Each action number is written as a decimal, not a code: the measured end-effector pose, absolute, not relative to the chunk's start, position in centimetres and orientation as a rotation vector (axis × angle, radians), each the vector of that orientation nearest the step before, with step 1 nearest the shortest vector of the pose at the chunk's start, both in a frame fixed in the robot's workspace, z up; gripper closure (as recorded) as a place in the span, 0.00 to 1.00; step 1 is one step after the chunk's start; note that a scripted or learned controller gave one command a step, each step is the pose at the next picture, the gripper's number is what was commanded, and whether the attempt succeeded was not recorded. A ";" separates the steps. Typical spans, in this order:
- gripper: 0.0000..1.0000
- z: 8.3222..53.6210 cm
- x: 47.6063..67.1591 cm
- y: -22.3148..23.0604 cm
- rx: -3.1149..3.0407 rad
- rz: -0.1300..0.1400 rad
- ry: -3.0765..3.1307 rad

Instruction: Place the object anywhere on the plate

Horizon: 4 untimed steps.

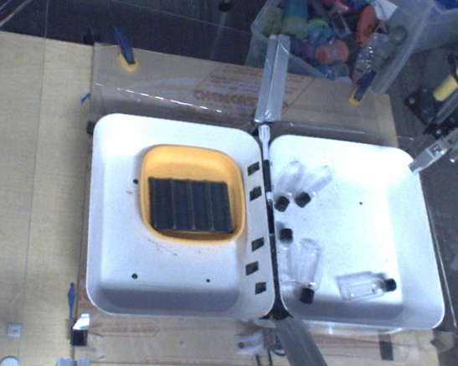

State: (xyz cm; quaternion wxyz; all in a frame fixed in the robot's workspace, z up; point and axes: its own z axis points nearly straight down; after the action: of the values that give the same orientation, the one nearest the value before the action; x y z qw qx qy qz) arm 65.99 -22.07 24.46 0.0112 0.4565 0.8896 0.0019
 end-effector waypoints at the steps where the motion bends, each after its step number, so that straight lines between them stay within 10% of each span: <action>1: 1.00 24.3 66.9 -22.1 1.049 0.002 2.953; 2: 0.00 24.4 66.9 -22.1 1.049 0.002 2.953; 4: 0.00 29.7 63.8 -22.1 1.081 0.003 2.940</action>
State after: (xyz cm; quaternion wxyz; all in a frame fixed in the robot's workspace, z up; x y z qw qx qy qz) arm 63.78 -22.08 29.66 0.0044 0.3452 0.9385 0.0010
